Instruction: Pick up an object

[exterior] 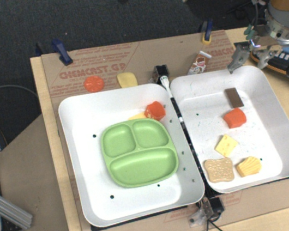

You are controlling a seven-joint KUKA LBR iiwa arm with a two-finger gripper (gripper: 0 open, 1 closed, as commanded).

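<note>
A: Seen from above, the surface (74, 218) carries two white bins side by side. The left bin (79, 151) holds a green divided plate (139, 153), with an orange piece (155, 110) just beyond its far rim.

B: And the right bin (277, 116)?

A: A brown block (233, 97), a red-orange piece (235, 118), a yellow cheese wedge (226, 145), a round cracker (219, 170) and an orange-yellow wedge (249, 166), all lying loose on its floor.

B: The arm?

A: Its tool (247, 55) hangs over the right bin's far right corner, well apart from every piece. Whether it is released or clenched cannot be told; nothing is seen in it.

B: Outside the bins?

A: An orange disc (94, 84) and a pale yellow piece (126, 80) rest on the cardboard behind the left bin.
</note>
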